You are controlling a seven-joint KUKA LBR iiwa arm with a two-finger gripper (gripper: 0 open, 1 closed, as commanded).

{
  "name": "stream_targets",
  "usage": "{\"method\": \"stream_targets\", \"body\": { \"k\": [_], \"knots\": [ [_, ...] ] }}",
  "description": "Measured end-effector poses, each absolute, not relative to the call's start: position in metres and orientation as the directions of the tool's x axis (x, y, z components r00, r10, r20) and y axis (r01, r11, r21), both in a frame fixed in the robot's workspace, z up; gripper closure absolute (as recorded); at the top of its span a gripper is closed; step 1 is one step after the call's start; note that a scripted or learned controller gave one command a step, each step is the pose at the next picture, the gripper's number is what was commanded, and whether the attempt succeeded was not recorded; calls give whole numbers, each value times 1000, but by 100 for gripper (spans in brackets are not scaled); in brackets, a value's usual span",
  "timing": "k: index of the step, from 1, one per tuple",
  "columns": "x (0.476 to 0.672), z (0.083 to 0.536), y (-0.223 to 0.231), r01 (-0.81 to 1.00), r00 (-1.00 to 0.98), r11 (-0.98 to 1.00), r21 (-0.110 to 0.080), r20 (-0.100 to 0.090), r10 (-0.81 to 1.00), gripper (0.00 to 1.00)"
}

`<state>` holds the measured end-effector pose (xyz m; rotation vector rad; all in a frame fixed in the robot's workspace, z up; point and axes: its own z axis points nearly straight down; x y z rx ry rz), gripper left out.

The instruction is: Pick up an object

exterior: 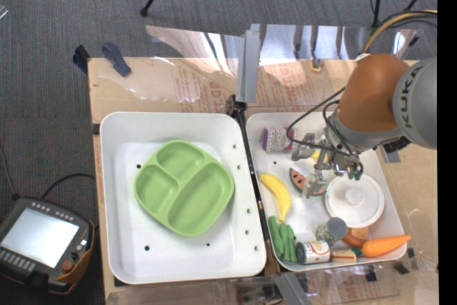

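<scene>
The gripper hangs over the right bin; whether its fingers are spread or closed cannot be told. Just below lies a watermelon slice, red with green rind. "KU" shows on the arm.

Watermelon slice, perhaps tilted; right bin

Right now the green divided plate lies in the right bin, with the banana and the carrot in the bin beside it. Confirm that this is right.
Not right. The camera view shows the green divided plate lying in the left bin, not the right one. The banana and the carrot do lie in the bin beside it, the right bin.
</scene>
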<state>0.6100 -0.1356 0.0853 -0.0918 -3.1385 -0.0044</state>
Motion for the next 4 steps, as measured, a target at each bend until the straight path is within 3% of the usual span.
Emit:
{"method": "stream_targets", "body": {
  "k": [1, 2, 3, 4],
  "knots": [
    [573, 86, -104, 118, -993, 993, 2, 2, 118, 0],
    [575, 96, -103, 115, -993, 993, 2, 0, 115, 100],
    [627, 273, -68, 437, -899, 899, 4, -10, 437, 100],
    [623, 335, -153, 484, -875, 875, 1, -7, 484, 100]
  ]
}}
